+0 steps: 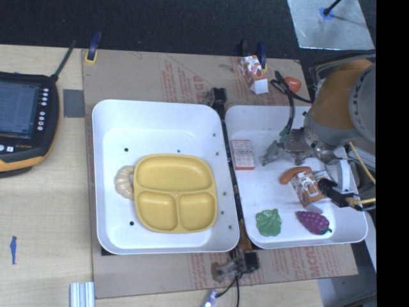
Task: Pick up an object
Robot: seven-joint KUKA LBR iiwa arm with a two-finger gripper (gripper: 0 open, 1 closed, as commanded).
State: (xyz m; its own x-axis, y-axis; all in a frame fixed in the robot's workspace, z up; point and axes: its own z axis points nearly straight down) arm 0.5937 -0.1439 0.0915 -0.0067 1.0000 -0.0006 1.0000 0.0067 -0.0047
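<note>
The gripper (271, 153) hangs over the upper middle of the right bin (358, 235) with its fingers spread and nothing between them — it points left toward the card (243, 154) lying at the bin's left wall, long axis running up the view. The arm (339, 107) reaches in from the right, orange band above the wrist. Just right of the gripper lie a sausage (295, 174) and a can (305, 188), tilted; the leaf (268, 222) and grapes (313, 222) sit near the front — the left bin (108, 171) holds a yellow tray (174, 192).
</note>
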